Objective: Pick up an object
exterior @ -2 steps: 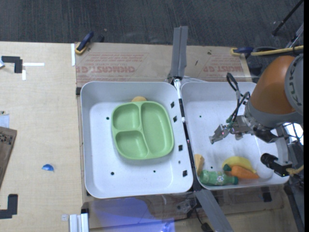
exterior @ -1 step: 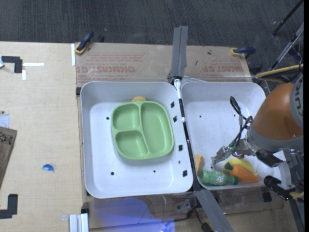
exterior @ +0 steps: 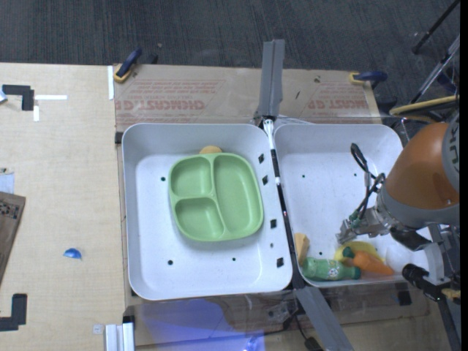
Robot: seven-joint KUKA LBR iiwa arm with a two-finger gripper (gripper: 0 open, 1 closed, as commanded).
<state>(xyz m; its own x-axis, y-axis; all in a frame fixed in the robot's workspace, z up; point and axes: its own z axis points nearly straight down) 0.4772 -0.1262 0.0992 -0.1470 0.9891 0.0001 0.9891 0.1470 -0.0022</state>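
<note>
Two shallow white bins are set side by side on a pale wooden worktop [exterior: 58, 196], with a grey divider bar [exterior: 272, 79] running between them at the back. The left bin [exterior: 146, 269] is taken up by a light green three-compartment plastic tray [exterior: 216, 196], sat a bit tilted, and a small yellow thing [exterior: 210, 150] is just peeking out from behind its far edge. Can't really be told what that is.

Over in the right bin [exterior: 322, 159], a small pile is bunched into the near corner: a green bottle-shaped toy [exterior: 330, 269] lying on its side, an orange carrot-like piece [exterior: 373, 264] just beside it, something yellow [exterior: 363, 248] tucked between them, and a tan wedge [exterior: 300, 244] against the left wall.

The grey arm with the orange band [exterior: 428, 170] is reached in from the right, and the gripper [exterior: 356, 229] is parked right over that pile, just above the yellow piece. Whether the fingers are apart or together can't be told from this angle, and nothing is clearly seen being held.

A little blue object [exterior: 72, 254] is lying on the worktop, well left of the bins.
</note>
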